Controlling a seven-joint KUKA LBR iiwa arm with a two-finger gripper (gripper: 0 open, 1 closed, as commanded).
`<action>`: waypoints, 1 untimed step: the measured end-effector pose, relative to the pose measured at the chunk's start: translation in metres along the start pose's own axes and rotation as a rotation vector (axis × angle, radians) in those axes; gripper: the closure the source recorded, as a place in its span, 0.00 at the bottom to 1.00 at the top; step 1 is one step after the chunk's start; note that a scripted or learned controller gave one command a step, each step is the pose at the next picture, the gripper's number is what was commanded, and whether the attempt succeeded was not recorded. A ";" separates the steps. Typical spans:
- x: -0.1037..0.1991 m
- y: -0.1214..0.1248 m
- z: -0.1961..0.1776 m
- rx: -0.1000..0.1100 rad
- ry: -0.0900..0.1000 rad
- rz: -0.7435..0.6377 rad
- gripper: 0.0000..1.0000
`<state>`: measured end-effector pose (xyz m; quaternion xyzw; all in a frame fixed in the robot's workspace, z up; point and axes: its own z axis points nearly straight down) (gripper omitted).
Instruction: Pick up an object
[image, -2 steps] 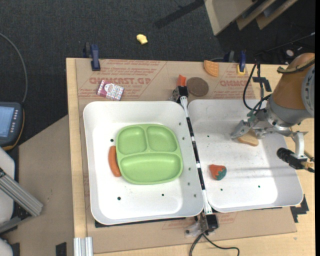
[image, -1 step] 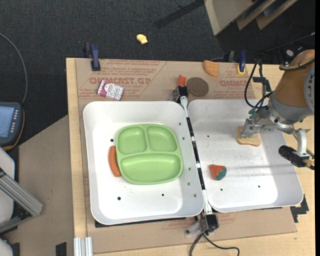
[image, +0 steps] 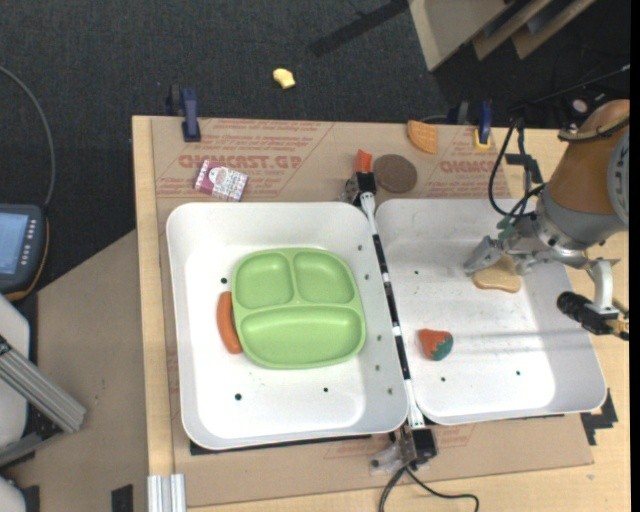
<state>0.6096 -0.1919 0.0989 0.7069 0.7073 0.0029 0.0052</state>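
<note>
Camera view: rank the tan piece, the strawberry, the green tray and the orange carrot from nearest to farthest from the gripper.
1. Tan piece, right bin, directly under the gripper.
2. Strawberry, right bin, toward the divider and the front edge.
3. Green tray, middle of the left bin.
4. Orange carrot, left bin, against the tray's far left side.

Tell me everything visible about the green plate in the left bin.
The green plate is a rounded-square divided dish, pale green and plastic-looking, with three compartments: two small ones at the far side and one wide one nearer the camera. All three look empty. It lies flat, right way up, about mid-bin on the left bin's floor. An orange carrot-like piece lies along its left edge, seemingly touching it.
</note>
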 end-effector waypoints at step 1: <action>-0.023 -0.016 -0.020 0.009 0.001 0.003 0.00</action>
